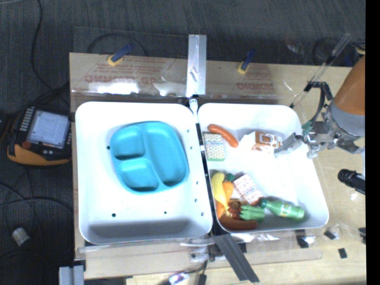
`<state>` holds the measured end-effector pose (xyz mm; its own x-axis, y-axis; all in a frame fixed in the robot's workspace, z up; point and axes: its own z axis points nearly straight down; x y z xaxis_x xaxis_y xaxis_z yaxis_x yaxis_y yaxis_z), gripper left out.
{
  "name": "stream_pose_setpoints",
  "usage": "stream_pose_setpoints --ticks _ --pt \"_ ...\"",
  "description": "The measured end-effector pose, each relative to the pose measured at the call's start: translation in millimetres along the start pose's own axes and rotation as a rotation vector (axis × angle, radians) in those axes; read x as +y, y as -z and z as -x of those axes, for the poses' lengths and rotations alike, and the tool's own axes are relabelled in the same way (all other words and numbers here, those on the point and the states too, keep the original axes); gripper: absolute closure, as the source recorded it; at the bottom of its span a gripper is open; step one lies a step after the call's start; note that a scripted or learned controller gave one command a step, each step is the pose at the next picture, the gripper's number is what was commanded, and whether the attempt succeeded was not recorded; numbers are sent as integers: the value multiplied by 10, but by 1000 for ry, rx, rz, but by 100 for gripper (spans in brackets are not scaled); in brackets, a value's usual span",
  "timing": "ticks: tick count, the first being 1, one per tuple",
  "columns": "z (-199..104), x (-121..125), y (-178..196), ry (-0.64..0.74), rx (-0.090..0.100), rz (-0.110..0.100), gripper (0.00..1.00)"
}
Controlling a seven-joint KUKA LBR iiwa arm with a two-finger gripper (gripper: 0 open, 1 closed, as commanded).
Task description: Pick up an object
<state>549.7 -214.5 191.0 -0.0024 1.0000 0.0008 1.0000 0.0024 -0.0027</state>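
Observation:
The right bin (309, 177) holds a jumble of toy food. An orange-red sausage (222, 134) lies at its back left, with a green-and-white packet (214, 146) just below it. A small brown-and-white box (266, 140) sits at the back middle. Along the front are a yellow banana (218, 183), a red-and-white packet (246, 189) and a green bottle (284, 208) on its side. My gripper (289, 143) hangs over the bin's back right, just right of the brown-and-white box, and nothing is visibly held in it.
The left bin (95, 218) carries a blue divided plate (148, 156). A metal divider post (196, 64) stands behind the seam between the bins. A handheld device (41, 132) lies on the floor at left.

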Motion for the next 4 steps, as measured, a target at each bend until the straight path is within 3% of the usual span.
stream_pose_setpoints --ticks 1,2,3,4 --pt "-63 821 -666 -104 -5 17 0" --pt "-80 539 -772 -210 1 67 0" --pt "-239 -138 -1015 -263 -3 13 0" --pt "-389 819 -341 -280 -4 1 0"
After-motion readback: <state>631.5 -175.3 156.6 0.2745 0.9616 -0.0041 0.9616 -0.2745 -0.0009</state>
